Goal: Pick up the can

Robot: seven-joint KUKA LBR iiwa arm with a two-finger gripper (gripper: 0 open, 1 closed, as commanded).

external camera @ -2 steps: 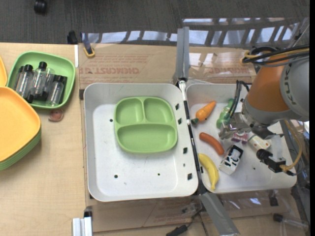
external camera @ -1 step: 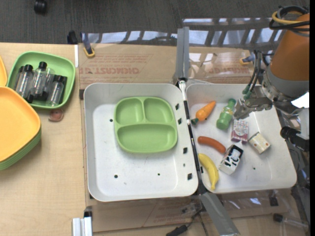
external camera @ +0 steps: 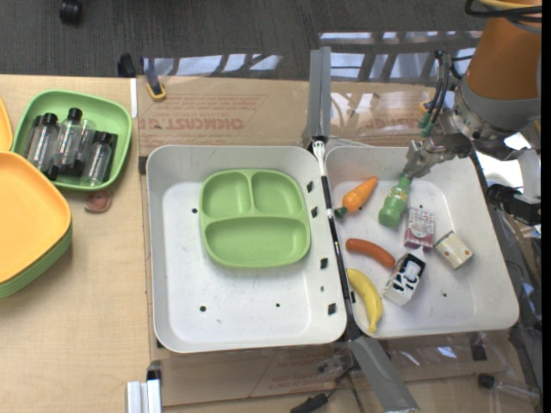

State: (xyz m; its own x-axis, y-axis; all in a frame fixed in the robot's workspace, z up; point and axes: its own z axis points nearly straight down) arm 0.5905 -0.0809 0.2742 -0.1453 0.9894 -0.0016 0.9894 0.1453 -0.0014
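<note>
Currently, two white bins sit side by side on the worktop point(external camera: 95, 317). The left bin point(external camera: 172, 299) contains one green divided plate point(external camera: 255, 217), lying flat in the bin's upper half.

The right bin point(external camera: 482, 291) holds all other loose items. Positions below are referenced to the green bottle point(external camera: 393, 205), which stands in the upper middle of this bin:
- carrot point(external camera: 360, 193): just beside the green bottle, toward the left bin.
- can point(external camera: 421, 227): pink and white, lying just beside the green bottle on the side away from the left bin.
- small beige box point(external camera: 453, 249): beyond the can, lower in the view.
- sausage point(external camera: 370, 250): below the green bottle.
- black-and-white carton point(external camera: 405, 279): below the can, near the sausage.
- banana point(external camera: 368, 297): lowest item, near the divider between the bins.

The gripper point(external camera: 416, 163) hangs over the upper part of the right bin, just above the green bottle's cap. Nothing is visible between its fingers; whether they are open or closed cannot be determined.

On the worktop, well apart from the green bottle and beyond the left bin, a green tray point(external camera: 76, 110) holds several clear bottles with black caps point(external camera: 69, 144). A stack of orange plates point(external camera: 30, 222) sits beside that tray.
</note>
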